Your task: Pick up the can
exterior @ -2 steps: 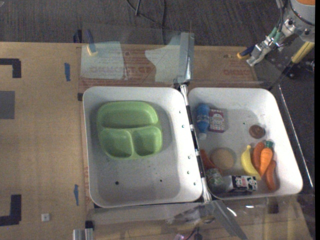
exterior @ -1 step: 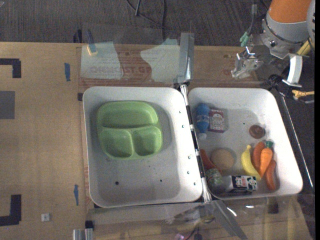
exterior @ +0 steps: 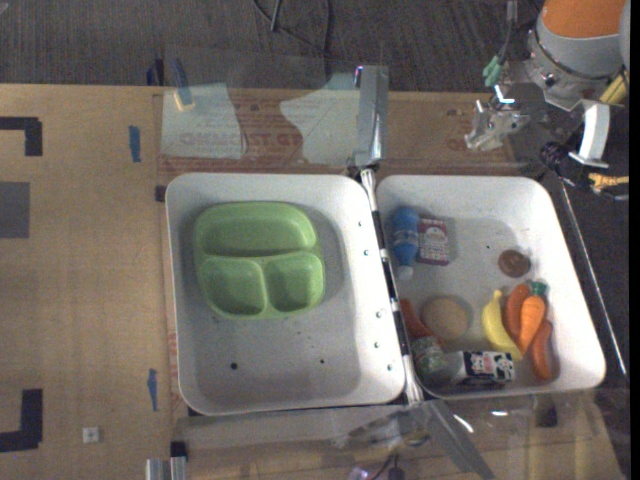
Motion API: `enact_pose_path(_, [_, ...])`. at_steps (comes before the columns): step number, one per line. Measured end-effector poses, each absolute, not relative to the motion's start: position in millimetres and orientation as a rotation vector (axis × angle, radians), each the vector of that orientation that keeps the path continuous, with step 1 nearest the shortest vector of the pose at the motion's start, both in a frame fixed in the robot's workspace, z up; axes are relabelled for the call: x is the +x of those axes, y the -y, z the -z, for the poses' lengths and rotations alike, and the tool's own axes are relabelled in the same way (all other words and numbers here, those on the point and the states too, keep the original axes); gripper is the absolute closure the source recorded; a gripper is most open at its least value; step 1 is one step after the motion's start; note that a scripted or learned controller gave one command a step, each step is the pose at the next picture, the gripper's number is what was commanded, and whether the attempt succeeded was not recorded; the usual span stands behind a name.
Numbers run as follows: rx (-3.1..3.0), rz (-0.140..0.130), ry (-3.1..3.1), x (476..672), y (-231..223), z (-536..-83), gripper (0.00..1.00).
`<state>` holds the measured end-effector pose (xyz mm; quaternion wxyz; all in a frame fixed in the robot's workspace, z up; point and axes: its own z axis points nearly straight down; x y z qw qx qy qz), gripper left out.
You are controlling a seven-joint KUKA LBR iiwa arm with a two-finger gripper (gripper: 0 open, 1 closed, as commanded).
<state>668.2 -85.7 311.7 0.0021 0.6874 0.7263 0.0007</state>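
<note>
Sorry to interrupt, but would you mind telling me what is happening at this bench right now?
The arm's gripper hangs above the bench, just past the right bin's far rim. It holds nothing. The can lies near that bin's front edge, beside a small milk carton, so the pickup has not begun. The left bin holds a green divided tray.

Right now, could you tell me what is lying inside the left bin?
The left bin holds a green divided tray with three compartments, nothing visible in them. Whatever lies beneath the tray is covered.
</note>
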Motion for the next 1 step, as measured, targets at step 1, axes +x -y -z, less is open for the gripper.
enact_pose_path(1, [2.152,-0.005,-2.277,669.3,85.5,-323.0,1.0])
